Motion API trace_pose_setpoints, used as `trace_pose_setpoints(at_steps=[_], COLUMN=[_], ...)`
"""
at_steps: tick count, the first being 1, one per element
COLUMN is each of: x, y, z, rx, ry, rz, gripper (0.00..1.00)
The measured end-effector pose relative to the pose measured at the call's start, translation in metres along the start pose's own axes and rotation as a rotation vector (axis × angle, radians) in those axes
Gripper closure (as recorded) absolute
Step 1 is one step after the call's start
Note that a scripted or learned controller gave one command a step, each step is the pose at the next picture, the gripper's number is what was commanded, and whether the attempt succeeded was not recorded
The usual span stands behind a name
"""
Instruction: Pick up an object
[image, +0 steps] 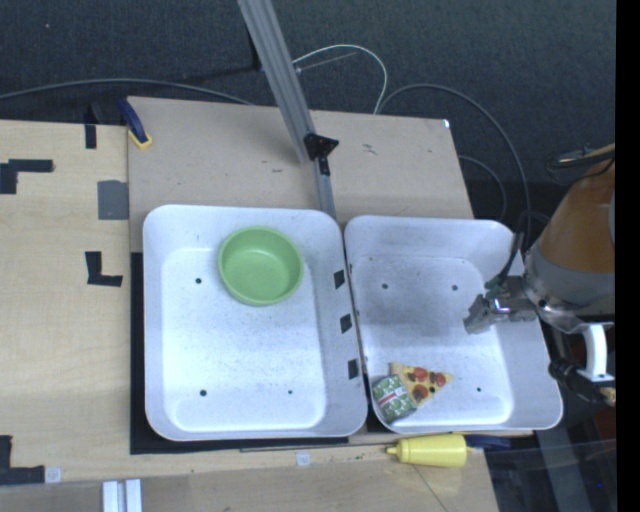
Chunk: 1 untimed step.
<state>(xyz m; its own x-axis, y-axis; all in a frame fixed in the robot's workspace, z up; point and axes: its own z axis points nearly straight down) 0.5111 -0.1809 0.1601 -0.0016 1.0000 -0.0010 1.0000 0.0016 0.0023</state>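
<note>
A pale wooden bench (290, 160) stands on dark grey carpet (480, 50), with a lighter wood panel (60, 290) adjoining it at the left, marked with strips of black tape (98, 270). A grey metal pole (283, 75) slants across the bench's far edge. Thin cables (400, 95) loop over the carpet behind. Light is even and soft.

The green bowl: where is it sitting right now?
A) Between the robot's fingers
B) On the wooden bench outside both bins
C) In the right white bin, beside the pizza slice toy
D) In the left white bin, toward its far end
D: the green bowl rests on the floor of the left bin, in its upper part in the camera view, far from the gripper over the right bin.
</note>
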Motion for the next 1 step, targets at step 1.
trace_pose_setpoints(at_steps=[1], x=[0.0067], y=[0.0031], z=[-0.0445], rx=[-0.001], ry=[0.0], rz=[-0.001], gripper=[1.0])
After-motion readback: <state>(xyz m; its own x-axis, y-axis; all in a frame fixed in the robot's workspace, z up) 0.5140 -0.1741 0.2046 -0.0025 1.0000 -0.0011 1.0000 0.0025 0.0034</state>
